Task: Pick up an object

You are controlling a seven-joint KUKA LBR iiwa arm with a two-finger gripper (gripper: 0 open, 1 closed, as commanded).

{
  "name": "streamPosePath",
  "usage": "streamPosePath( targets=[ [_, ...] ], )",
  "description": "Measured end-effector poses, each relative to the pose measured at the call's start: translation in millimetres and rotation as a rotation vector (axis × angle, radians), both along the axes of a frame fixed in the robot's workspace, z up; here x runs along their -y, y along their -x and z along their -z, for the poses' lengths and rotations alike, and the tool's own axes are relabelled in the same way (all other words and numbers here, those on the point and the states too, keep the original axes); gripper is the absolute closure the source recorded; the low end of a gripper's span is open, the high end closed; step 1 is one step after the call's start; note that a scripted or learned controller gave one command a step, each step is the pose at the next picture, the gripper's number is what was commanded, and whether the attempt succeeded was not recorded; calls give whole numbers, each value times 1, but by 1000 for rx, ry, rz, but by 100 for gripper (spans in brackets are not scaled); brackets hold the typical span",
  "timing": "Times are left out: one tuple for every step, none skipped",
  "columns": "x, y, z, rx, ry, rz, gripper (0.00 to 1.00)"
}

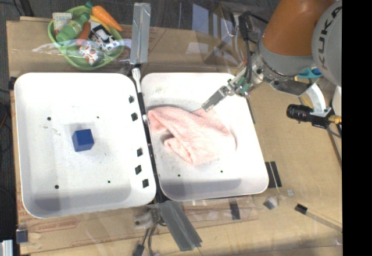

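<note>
Two shallow white bins are lying side by side on the bench, and the pincer (210,101) is hanging over the right bin (250,133), reaching in from the right on the grey arm (296,22) with its orange band. Its fingers are looking drawn together into a single thin tip, with nothing showing between them; how narrow the gap is I cannot tell for sure. The tip is sitting just beside the upper edge of the pink cloth (192,133), and whether it is touching the fabric cannot be told. The cloth is lying crumpled, spreading below and to the left of the pincer. Well apart to the pincer's left, a blue cube (83,139) is resting in the left bin (35,104). Beyond the left bin, up and far left of the pincer, a green bowl (75,60) of mixed items is sitting on the bench
</note>
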State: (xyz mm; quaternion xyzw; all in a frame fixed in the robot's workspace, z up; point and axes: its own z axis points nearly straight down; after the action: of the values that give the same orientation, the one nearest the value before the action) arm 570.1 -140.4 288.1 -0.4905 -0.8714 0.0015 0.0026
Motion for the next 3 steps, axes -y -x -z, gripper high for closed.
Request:
streamPosePath(
  targets=[
    [28,-12,168,-2,-2,-54,0],
    [59,-66,197,4,0,86,0],
    [50,-81,196,6,1,-18,0]
  ],
)
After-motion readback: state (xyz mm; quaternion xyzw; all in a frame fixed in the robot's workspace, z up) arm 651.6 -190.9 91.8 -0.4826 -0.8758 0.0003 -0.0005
